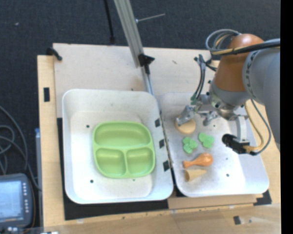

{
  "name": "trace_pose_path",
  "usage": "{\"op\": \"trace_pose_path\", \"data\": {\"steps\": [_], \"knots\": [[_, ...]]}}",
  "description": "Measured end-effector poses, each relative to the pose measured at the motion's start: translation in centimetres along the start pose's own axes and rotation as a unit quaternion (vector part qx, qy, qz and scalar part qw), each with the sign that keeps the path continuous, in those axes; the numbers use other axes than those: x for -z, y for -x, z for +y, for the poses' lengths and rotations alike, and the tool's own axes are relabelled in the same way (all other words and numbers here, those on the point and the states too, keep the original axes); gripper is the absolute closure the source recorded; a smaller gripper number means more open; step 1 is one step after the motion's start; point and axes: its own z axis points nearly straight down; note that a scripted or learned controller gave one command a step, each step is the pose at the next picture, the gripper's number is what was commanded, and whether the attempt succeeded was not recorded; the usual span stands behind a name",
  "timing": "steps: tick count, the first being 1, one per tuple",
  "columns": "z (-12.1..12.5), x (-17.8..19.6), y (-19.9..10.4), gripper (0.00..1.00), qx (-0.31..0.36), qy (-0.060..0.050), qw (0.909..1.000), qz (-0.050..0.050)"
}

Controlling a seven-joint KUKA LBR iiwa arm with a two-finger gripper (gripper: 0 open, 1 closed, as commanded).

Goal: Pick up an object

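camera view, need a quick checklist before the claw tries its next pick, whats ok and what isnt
1. Claw over the right bin that holds the items: ok; the claw is above its upper left part.
2. Target near the claw: ok; the tan rounded piece lies just below it.
3. Item already between the claw's fingers: cannot tell; the view is too coarse there.
4. Target free of neighbours: ok; the two green pieces lie apart from it, lower right.
5. Other candidates reachable: ok; the orange pear-shaped piece and the tan cone lie lower in the same bin, close together.
6. Left bin out of the way: ok; the green divided plate sits in it.
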Motion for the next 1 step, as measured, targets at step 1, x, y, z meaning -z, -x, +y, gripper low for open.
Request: {"op": "trace_pose_path", "data": {"steps": [1], "knots": [[-0.07, -5.28, 0.11, 0.0, 0.0, 0.0, 1.0, 0.0]]}}
